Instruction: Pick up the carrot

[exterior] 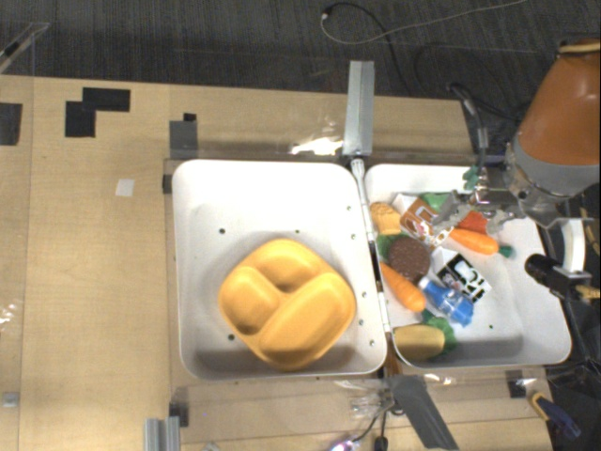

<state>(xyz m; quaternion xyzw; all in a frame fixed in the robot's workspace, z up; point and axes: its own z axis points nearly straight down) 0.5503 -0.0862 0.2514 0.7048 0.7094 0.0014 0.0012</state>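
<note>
The arm leans in from the right over the right bin (545,341), and this looks like the approach step, nothing lifted yet. The gripper (479,200) hangs at the bin's upper right, just above a cluster of toy food. There are two orange candidates: one carrot (474,243) lies just below the gripper with its green tip pointing right, and another orange piece (406,292) rests lower left near the divider, beside a brown round item (407,255) and a blue packet (446,299). Whether the fingers are spread or clenched, I cannot tell; the metalwork is too cluttered. Next move, I'd judge: drop straight onto the near carrot. The yellow dish (286,301) sits alone in the left bin (197,252).
</note>
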